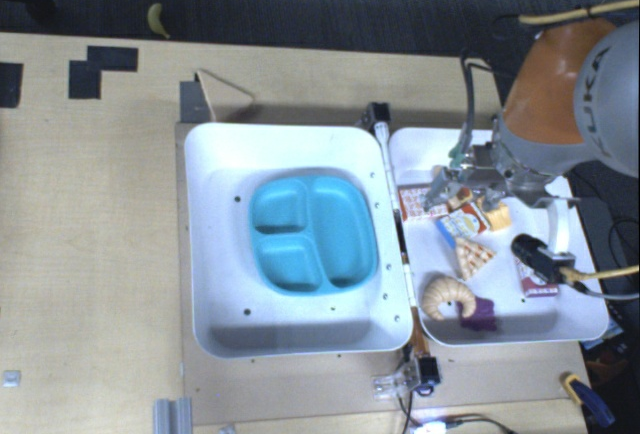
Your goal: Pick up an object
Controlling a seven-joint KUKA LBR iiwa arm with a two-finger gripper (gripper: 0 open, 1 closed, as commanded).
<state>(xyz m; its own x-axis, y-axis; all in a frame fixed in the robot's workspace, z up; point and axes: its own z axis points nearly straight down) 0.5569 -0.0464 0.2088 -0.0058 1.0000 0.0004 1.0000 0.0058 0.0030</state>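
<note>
Camera view, slanted look down on both bins. Gripper point(462, 187) sits low over the far half of the right bin point(420, 152), on the end of the grey arm point(560, 112), which enters from the right. Spread or pressed together: cannot tell, since the wrist body and clutter mask the tips. Nothing can be confirmed as held.

Nearest objects:
- small printed packet point(462, 222), just beside the gripper on the near side; contact cannot be judged.
- yellow block point(497, 217), touching the packet's right edge.
- red-and-white card point(411, 201), flat on the bin floor to the gripper's left, against the wall shared with the other bin.
- waffle piece point(476, 255), just nearer the camera than the packet.

Further out, same bin:
- croissant point(446, 293) near the front wall, with a purple piece point(481, 315) touching its right end.
- red-edged packet point(538, 284) lying to the right, well apart from the gripper.

Left bin point(215, 252) holds a blue divided tray point(312, 230), three compartments, roughly centred. Both bins sit side by side on the pale bench point(90, 222).
</note>
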